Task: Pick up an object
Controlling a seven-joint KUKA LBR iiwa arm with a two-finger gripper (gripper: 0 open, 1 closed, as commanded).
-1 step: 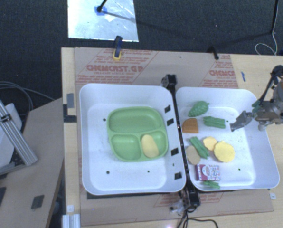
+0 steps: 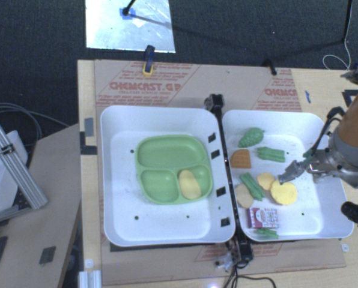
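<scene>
Two white bins checked, Inspector A: which one carries the work?

Inspector B: The right-hand shallow white bin. The grey arm with the orange band reaches in from the right, and its two-finger gripper sits low over the toy food.

A: Nearest candidate?

B: A round yellow plastic disc, perhaps a lemon slice. It lies just below and beside the gripper tip, toward the near edge of the bin. Being round, it has no long axis to line up with. A second, smaller yellow round piece lies just to its left, and a green bean-like stick lies slantwise beyond that.

A: Gripper condition?

B: Cannot tell. The tip reads as one dark grey wedge, and I see nothing between it. Whether it touches the disc is also unclear.

A: Other bin?

B: The left-hand white bin holds a green divided plastic tray with a yellow oval piece in its lower right compartment, well apart from the gripper.

A: Judgement?

B: A short shift toward the near edge should centre it on the disc.
</scene>
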